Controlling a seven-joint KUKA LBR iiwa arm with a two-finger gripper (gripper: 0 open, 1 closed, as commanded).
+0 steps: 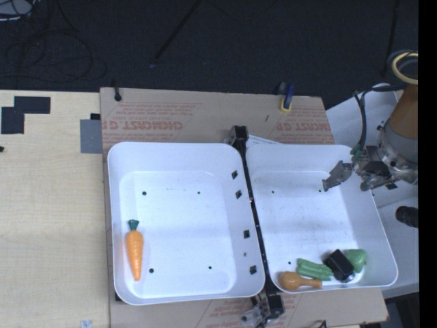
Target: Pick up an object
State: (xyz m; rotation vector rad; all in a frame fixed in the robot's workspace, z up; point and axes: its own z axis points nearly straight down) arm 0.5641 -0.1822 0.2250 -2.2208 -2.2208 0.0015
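While the hand (pixel 355 173) is hovering over the right bin's (pixel 372 214) far right rim, its fingers are standing spread, holding nothing; the carrot (pixel 134 251) is lying in the left bin (pixel 171 157).

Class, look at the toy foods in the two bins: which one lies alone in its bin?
The carrot, orange with a green top, lies alone in the left bin. The other items cluster together in the right bin's near corner.
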